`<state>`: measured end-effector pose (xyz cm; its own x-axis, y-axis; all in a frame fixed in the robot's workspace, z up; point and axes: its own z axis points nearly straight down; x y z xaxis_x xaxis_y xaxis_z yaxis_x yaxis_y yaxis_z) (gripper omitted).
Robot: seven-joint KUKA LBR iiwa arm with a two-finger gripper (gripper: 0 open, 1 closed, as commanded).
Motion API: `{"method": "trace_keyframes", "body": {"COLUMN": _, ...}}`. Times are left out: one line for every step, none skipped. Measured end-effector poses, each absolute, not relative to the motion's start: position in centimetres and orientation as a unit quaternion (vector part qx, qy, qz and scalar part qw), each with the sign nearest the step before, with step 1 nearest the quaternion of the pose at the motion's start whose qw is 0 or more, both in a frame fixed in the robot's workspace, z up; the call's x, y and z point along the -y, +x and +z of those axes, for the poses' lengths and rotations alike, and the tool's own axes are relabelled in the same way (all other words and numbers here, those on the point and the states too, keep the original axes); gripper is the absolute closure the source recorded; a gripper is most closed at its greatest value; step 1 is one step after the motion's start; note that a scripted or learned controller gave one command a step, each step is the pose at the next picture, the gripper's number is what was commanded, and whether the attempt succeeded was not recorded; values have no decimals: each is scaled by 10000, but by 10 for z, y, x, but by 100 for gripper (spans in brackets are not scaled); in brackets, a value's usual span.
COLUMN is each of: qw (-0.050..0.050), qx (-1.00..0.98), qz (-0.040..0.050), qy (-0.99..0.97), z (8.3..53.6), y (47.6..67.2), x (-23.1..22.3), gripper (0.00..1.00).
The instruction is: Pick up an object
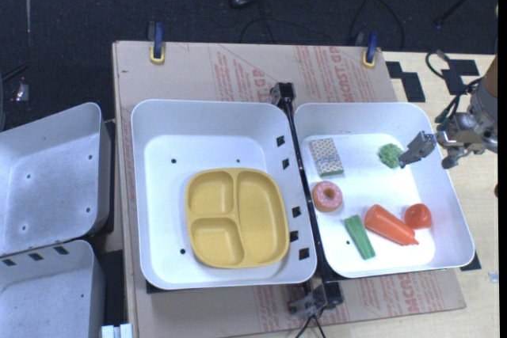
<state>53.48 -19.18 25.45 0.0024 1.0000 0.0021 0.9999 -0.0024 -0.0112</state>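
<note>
Camera view, from above at a slant: we see the worktop [198,71], a brown board held by two yellow clamps at its far edge, carrying two shallow white bins side by side.

The left bin [158,131] contains one item, a yellow tray [236,216] with three compartments, lying flat near the bin's centre.

The right bin [451,210] contains six items. A speckled sponge block [325,157] lies near the far left corner. Just in front of it lies a pink-iced doughnut [327,195], close to the divider between the bins. A green stick [360,237] lies at a slant near the front, and beside it on the right we find an orange carrot [388,225], its tip pointing left. A red tomato [417,215] sits just beside the carrot's thick end. A green broccoli piece [390,155] sits toward the far right of the bin.

The arm enters from the right edge. The gripper [434,148] stands over the right rim of the right bin. One dark finger [415,147] reaches toward the broccoli piece, its tip just beside it. We see the fingers spread apart, with nothing between them. No item is lifted; all six rest on the bin floor.
</note>
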Motion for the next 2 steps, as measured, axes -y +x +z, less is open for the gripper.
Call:
{"method": "trace_keyframes", "body": {"qw": 2, "qx": 7074, "qz": 5, "qy": -7068, "z": 260, "y": 537, "x": 191, "gripper": 0}}
{"method": "trace_keyframes", "body": {"qw": 28, "qx": 7069, "qz": 18, "qy": -7074, "z": 196, "y": 537, "x": 191, "gripper": 0}}
